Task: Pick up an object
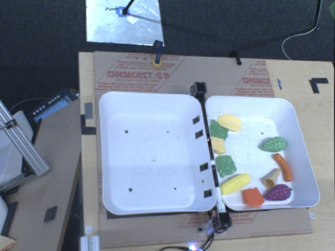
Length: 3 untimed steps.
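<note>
Two white bins side by side on the worktop [131, 69]. Right bin [301, 140] holds toy food: yellow piece [229, 122] at top, green leafy bits [218, 130], corn cob [235, 183], orange block [253, 197], purple grapes [277, 192], orange sausage [282, 167], green bumpy piece [274, 144]. Left bin [152, 150] sits alongside. Hand's state: cannot tell.

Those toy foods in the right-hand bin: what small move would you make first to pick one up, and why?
Probably bring the arm in from the right over the green bumpy piece in the right bin. It lies apart from the others on bare white floor, while the yellow corn and orange block sit crowded together.
</note>
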Available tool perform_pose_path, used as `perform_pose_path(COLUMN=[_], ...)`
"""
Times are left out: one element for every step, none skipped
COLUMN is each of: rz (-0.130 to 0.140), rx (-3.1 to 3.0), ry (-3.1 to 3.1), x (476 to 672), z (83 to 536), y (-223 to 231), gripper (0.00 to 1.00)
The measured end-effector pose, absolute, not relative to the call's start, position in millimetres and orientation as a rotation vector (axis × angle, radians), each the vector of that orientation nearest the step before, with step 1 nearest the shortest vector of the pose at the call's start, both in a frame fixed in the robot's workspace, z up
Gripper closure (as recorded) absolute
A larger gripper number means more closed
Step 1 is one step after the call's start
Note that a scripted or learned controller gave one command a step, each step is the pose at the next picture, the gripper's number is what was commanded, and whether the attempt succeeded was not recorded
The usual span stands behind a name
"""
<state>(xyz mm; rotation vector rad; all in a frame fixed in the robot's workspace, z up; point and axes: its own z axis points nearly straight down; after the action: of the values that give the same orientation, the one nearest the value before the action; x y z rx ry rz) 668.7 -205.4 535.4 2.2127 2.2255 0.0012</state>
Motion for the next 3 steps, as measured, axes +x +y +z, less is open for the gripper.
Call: perform_pose_path(rz=[0.001, 0.001, 0.001], rx=[2.213, 2.213, 2.213], ry=[2.226, 2.226, 2.225], x=[668.7, 668.7, 668.7], z=[535.3, 535.3, 535.3], y=[-205.4, -205.4, -205.3], gripper=[1.00, 1.00, 1.00])
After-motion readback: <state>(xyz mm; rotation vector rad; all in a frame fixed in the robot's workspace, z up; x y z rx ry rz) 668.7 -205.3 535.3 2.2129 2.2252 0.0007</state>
